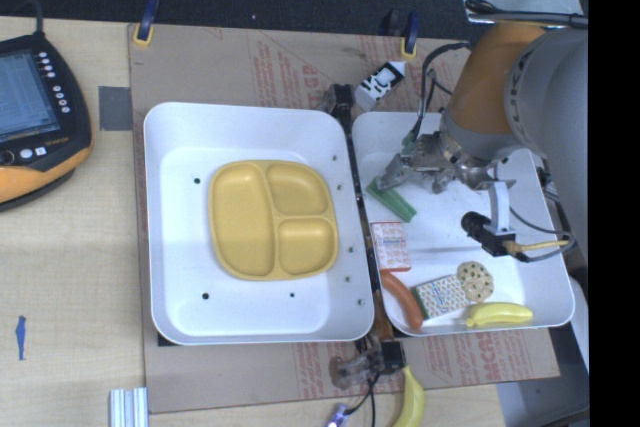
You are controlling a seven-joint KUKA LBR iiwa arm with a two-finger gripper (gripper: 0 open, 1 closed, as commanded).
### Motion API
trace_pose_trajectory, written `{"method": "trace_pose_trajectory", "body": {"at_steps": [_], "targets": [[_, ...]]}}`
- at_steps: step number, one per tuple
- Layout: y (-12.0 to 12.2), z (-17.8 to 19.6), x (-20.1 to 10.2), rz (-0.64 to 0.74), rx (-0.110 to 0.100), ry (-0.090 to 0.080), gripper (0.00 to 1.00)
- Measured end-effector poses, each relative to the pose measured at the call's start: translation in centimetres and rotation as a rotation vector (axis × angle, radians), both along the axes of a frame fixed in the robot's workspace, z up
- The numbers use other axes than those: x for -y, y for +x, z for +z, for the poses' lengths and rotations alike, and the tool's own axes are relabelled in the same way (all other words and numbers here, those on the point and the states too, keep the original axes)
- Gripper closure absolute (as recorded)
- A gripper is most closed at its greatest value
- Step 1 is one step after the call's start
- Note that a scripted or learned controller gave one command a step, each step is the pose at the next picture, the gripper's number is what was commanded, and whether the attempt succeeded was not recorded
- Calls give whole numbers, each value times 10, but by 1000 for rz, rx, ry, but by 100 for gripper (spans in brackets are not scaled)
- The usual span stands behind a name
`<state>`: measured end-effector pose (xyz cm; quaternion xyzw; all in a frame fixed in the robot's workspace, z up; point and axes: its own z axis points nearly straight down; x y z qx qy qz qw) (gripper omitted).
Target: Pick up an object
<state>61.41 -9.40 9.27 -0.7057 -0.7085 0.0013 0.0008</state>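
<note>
Reach step, I judge: claw (pixel 392 173) low in right bin (pixel 560 300), over upper end of green block (pixel 391 198). Can't tell whether claw released or clenched. Block lies near bin's left wall, long axis diagonal, upper-left to lower-right. Next I need jaws across short side, then lift.

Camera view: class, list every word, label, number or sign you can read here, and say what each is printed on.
No text is legible.
Cardboard sheet: faint red printing, too blurred to read.
Handheld pendant: screen and buttons too small to read.
Small red-and-white packet: print unreadable.
Black-and-white tag: pattern, no legible words.
</note>
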Motion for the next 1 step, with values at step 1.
{"method": "trace_pose_trajectory", "body": {"at_steps": [1], "targets": [[-8, 0, 0, 0, -2, 0, 0]]}}
